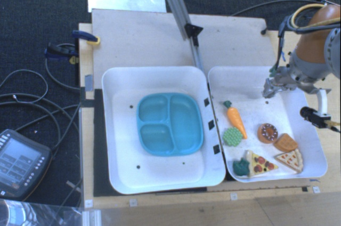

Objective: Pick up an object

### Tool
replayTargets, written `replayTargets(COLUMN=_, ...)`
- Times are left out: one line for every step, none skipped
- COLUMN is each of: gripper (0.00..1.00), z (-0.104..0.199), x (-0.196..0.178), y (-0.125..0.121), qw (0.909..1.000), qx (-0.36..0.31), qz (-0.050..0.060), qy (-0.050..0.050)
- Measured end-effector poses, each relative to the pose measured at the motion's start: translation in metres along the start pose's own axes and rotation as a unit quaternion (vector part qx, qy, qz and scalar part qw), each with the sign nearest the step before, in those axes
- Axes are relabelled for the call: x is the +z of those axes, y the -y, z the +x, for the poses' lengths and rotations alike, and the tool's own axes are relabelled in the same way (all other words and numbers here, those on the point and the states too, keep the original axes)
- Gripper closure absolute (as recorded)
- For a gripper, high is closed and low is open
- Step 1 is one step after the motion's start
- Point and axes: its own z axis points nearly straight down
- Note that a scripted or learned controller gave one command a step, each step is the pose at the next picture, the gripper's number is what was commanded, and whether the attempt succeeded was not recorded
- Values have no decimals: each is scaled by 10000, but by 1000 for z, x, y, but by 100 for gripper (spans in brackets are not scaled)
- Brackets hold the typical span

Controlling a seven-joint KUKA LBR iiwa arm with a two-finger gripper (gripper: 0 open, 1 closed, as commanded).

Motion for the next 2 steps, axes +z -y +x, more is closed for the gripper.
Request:
replayTargets(gripper=100, z=2, x=-45, y=0, qw=10000, qx=-20, qz=-7, qy=0)
replayTargets(gripper=100, z=8, x=-109, y=-2, qw=10000, qx=-32, qz=-19, qy=4)
